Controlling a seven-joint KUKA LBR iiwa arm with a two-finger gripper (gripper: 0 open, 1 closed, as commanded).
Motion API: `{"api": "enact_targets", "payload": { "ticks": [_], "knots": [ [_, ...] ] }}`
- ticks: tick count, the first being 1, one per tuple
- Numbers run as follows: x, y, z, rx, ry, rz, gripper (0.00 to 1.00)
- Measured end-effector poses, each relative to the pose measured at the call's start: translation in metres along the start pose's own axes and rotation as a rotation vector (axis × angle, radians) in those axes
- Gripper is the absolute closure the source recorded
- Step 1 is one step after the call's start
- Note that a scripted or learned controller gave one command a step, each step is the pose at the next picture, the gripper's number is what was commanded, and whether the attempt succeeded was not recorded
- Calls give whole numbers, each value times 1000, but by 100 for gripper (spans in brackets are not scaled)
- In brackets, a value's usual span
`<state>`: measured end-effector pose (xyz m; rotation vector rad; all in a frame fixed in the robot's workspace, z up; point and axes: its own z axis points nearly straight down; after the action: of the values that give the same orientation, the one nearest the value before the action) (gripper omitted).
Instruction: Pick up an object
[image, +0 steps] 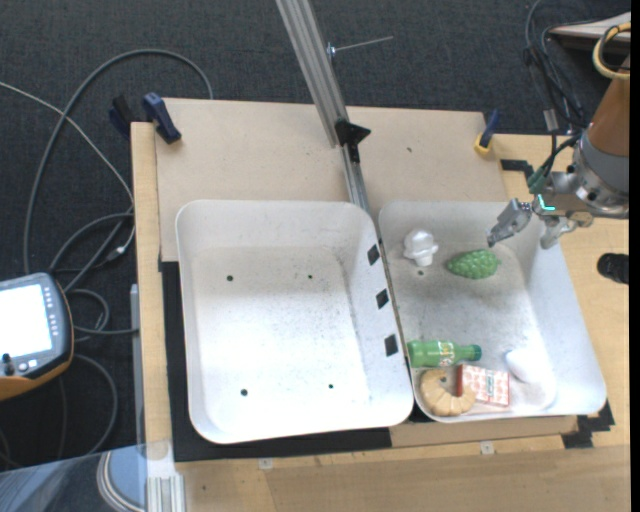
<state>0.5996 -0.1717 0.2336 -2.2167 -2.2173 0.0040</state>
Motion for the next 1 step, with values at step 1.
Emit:
{"api": "enact_targets", "payload": {
  "ticks": [1],
  "knots": [
    [0,1,-3,-5,-1,-1,0]
  ]
}}
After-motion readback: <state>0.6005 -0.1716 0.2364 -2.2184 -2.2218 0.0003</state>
